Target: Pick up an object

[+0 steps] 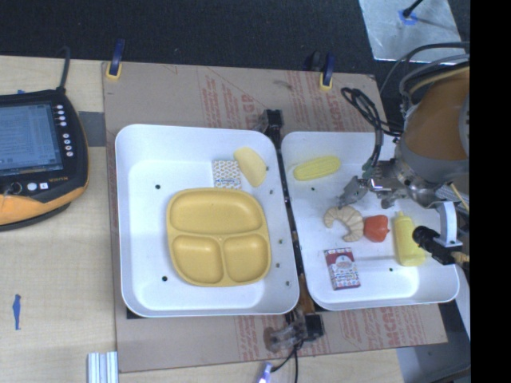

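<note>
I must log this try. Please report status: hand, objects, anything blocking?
Hand low over right bin, holding nothing visible. Croissant just below it, tomato touching croissant. Corn cob apart, unblocked.

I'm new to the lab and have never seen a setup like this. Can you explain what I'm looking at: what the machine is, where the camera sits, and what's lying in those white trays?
One camera looks down at a slant on a bench. The grey and orange shape at the right is a robot arm; its gripper, a two-finger claw, hangs over the right bin, near the croissant. I see nothing between its fingers.

The right bin also has a yellow corn-like piece, a red tomato-like toy, a yellow bottle and a small red and white box.

The left bin holds a yellow divided plate, a small patterned packet and a pale yellow piece.

The screen device at the left looks like the arm's handheld control pad.
</note>
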Robot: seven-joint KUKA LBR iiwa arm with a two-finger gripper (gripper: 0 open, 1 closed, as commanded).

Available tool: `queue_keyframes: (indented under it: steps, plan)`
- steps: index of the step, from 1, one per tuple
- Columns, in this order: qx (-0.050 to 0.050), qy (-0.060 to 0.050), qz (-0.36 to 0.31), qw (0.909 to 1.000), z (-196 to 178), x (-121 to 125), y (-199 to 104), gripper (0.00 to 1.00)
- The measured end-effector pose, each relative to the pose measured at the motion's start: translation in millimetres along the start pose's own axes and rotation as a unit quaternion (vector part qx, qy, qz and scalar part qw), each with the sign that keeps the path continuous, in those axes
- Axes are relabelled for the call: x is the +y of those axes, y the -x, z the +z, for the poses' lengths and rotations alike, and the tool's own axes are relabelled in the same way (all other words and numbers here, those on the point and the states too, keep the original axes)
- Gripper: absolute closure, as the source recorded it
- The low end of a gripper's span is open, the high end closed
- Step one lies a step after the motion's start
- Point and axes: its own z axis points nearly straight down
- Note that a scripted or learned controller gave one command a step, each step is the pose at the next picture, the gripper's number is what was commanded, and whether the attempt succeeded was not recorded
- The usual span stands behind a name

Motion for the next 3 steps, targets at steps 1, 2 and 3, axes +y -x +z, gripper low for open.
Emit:
queue_keyframes:
  steps: [1,2,3]
  plan:
    - [0.0,0.0,0.0,1.0,54.2,23.1,15.6,0.0]
    - [0.001,0.003,0.0,1.0,2.1,92.4,70.2,0.0]
    - [0.002,0.001,0.0,1.0,-21.2,92.2,18.1,0.0]
